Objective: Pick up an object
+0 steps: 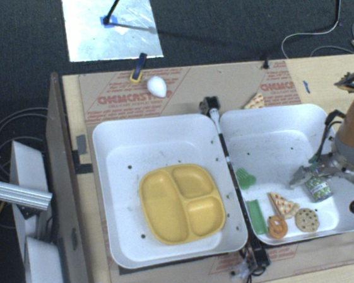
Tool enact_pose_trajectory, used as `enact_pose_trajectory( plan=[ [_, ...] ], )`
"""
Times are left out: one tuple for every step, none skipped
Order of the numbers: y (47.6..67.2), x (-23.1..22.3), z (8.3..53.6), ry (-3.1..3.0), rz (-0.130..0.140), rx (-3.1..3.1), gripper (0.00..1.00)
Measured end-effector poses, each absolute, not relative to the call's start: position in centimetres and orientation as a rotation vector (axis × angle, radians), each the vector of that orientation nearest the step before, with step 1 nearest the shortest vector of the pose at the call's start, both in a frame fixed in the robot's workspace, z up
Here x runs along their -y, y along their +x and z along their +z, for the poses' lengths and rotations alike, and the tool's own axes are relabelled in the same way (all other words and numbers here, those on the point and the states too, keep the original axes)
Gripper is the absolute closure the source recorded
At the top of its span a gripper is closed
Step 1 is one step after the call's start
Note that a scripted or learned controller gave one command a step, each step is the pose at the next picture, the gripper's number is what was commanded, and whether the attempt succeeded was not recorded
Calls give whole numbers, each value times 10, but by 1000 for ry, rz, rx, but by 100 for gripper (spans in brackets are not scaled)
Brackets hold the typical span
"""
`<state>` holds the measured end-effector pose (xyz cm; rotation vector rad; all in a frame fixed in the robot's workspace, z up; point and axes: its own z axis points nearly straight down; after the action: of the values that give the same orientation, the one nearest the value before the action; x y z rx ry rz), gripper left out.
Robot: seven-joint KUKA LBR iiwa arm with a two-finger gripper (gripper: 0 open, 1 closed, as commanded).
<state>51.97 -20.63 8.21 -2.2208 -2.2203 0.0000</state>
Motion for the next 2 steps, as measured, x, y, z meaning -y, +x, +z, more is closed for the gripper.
enact_pose_trajectory(
  plan=[
    [521, 206, 95, -2223, -4, 2227, 100],
    [592, 157, 85, -2212, -8, 2237, 100]
  ],
)
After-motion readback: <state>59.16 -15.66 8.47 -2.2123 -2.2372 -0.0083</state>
